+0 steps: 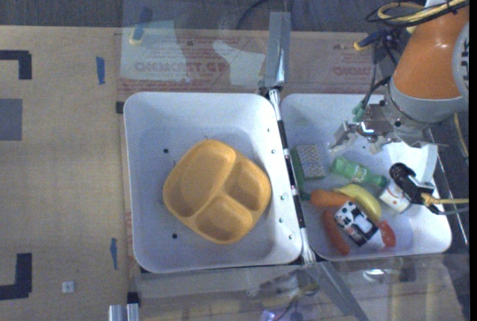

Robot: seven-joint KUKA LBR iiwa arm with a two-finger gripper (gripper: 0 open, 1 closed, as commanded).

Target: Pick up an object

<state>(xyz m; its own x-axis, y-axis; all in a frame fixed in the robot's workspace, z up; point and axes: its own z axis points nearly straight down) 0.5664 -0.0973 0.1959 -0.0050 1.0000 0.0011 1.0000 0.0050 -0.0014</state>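
My gripper (355, 142) hangs over the back half of the right bin (313, 115), fingers spread and nothing between them. Just below it a green bottle (358, 171) lies on its side. To the gripper's lower left a green scrub pad (311, 161) rests near the bin's left wall. Toward the front lie a yellow banana (363, 198), an orange carrot (326, 198), a black-and-white box (355, 223), a long red piece (335, 233) and a small red piece (387, 234). A small white object (393, 199) sits beside the banana.
The left bin (149, 126) holds a yellow divided plate (216, 191) at its middle. A metal rail (287, 163) separates the two bins. The grey and orange arm (428, 66) reaches in over the right bin's back right corner.
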